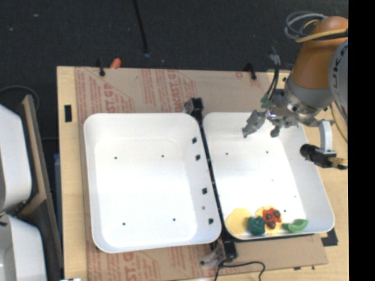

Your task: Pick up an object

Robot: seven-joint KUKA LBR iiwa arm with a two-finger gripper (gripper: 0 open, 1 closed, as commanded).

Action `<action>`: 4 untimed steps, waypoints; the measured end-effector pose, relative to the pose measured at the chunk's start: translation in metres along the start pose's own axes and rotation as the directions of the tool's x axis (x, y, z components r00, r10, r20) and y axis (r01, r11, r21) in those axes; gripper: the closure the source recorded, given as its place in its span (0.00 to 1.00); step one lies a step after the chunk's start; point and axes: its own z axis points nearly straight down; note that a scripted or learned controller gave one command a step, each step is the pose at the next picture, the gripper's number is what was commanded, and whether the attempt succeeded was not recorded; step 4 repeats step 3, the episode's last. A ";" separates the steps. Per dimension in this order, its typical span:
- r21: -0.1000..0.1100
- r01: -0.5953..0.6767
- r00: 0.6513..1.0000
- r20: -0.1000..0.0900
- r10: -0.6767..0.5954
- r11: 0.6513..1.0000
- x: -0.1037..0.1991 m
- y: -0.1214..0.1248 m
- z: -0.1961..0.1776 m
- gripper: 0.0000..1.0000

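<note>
- The arm (pixel 313 57) came in from the right, its orange band over the far right corner of the right bin (pixel 304 174).
- The claw (pixel 265 127) hung above the far part of that bin, with its two fingers spread apart and nothing between them.
- One finger (pixel 253 124) pointed left and down; the other (pixel 275 130) sat just to its right.
- The objects lay in a cluster at the near edge of the right bin, well apart from the claw.
- A pale yellow disc (pixel 237 219) lay furthest left in the cluster.
- A teal lump (pixel 256 225) touched the disc's right side.
- A red and yellow piece (pixel 270 215) sat just beside the teal lump, on its far right.
- A green piece (pixel 296 225) lay furthest right, near the bin's near right corner.
- The left bin (pixel 99 174) stood beside the right one, the two meeting along a dark seam with clips.
- Both bins rested on a cardboard sheet (pixel 140 89) on the counter (pixel 73 215).
</note>
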 end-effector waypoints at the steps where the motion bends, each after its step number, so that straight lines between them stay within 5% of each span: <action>1: 0.004 0.013 1.000 -0.001 -0.013 1.000 0.005 -0.031 0.045 0.00; 2: -0.001 0.000 1.000 0.000 0.000 1.000 0.002 -0.060 0.024 0.00; 3: -0.005 -0.001 1.000 0.001 0.001 1.000 -0.019 -0.085 -0.040 0.00; 4: -0.005 -0.001 1.000 0.001 0.001 1.000 -0.019 -0.085 -0.040 0.00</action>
